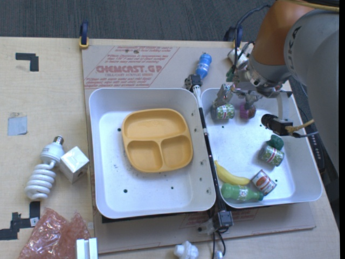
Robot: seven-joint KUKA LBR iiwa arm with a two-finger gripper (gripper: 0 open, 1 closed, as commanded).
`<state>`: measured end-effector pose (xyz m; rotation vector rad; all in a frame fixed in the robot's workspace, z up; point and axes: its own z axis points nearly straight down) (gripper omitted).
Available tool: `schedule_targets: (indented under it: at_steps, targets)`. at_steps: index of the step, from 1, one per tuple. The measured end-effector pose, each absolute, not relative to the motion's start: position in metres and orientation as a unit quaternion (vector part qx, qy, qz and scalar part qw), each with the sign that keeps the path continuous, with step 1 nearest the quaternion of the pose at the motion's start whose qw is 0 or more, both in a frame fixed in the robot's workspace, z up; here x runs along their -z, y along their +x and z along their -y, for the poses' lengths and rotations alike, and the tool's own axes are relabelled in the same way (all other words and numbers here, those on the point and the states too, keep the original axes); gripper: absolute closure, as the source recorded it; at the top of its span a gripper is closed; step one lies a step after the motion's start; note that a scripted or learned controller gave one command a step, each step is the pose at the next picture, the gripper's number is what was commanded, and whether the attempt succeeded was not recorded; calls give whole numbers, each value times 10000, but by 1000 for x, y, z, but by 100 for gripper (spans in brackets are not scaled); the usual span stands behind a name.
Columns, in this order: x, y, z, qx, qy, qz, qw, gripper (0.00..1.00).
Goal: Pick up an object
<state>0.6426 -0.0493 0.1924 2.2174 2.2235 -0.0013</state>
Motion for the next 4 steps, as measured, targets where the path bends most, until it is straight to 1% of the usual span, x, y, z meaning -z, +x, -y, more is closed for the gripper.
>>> schedule_targets:
  at_steps: [1,2,3,4]
  targets:
    - [-103,596,129,5,7069,-7073,2,0]
    - [-92,512,102,3,7079,-7063,-3,0]
    - [-192,608,48,4,7064,-7078,6,0]
    - [-192,546,30,6,7077,-7065,0,0]
